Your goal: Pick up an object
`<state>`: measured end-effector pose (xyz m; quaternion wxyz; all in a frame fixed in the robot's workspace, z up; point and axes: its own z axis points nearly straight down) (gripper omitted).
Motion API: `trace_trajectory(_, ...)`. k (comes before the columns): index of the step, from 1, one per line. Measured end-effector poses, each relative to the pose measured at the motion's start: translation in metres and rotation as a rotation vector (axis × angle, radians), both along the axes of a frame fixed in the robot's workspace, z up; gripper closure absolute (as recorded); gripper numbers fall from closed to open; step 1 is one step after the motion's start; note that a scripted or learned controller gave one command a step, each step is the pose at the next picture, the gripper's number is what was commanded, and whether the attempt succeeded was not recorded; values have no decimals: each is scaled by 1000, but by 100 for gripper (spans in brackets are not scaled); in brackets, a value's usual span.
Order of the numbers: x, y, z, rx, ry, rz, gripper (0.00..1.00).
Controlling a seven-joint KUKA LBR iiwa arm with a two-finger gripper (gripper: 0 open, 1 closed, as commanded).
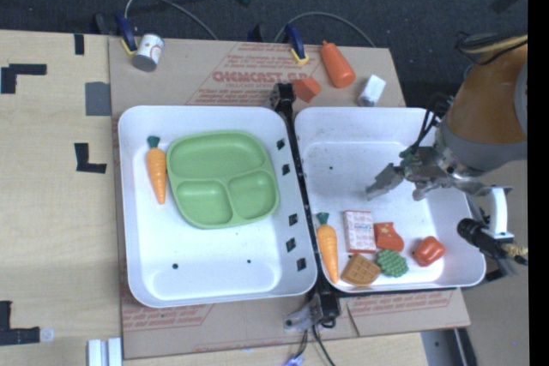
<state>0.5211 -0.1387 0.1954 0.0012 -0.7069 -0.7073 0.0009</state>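
Several small toy foods lie in a row along the lower edge of the right bin, at the lower right of the frame: a carrot, a pink packet, a waffle-like piece, a green piece and two red pieces. Any of them can serve as the object to pick up.

The gripper hangs over the bare middle of this bin, above the row in the frame. Its fingers are spread apart with nothing between them. The pink packet is the nearest thing, just below and a little left of the fingertips, with its long axis running up and down in the frame. I judge that the next move is a short shift toward the lower edge, then a descent.

The arm enters from the right edge, its wrist bent leftward over the bin.
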Motion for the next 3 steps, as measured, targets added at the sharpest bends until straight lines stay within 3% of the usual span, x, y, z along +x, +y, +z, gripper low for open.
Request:
trace_trajectory(1,-10,-7,-106,2,-10,2,0)
trace_trajectory(2,-7,-8,-94,-1,-19,1,100)
trace_trajectory(3,25,62,17,0,-5,3,100)
